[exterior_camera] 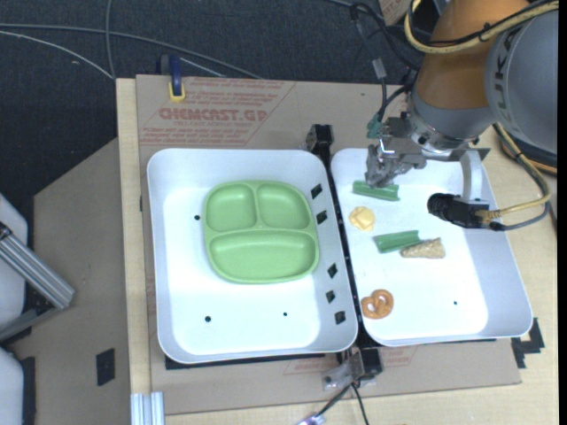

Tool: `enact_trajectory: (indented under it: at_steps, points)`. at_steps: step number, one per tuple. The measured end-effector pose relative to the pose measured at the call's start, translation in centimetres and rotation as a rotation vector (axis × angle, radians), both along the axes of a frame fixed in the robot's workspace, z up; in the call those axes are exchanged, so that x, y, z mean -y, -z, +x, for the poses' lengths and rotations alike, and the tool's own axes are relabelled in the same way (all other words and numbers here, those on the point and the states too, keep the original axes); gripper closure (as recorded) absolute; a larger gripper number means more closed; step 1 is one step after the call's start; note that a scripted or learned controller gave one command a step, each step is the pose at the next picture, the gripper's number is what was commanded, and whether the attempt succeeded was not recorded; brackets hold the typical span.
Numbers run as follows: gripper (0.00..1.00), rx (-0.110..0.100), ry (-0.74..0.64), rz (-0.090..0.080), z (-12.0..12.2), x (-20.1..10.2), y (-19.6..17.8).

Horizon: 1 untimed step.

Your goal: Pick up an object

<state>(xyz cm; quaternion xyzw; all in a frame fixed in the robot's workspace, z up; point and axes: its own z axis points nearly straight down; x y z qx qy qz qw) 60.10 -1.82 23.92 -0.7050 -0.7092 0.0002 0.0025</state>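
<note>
So the gripper (383, 177) is hanging low over the back-left corner of the right bin (496, 317), basically on top of the green strip (376, 190) lying flat there. I can't honestly tell whether the fingers are open or closed, they're too small and dark against the wrist. If I were tuning this grab, I'd be making sure the fingers are straddling the strip's narrow width, since it's thin and flat and could easily be slipping out or getting pushed into the bin wall. From this angle the strip is peeking out just below and to the left of the fingertips, touching or very nearly. The other bits, the yellow piece (361, 218), second green stick (395, 241), and pretzel (377, 305), are sitting nearer the front.
</note>
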Motion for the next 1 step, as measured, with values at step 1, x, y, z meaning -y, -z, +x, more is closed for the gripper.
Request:
enact_trajectory:
  at_steps: [1]
  points:
    - [1.0,0.004,-0.001,0.0,-0.19,-5.84,-0.56]
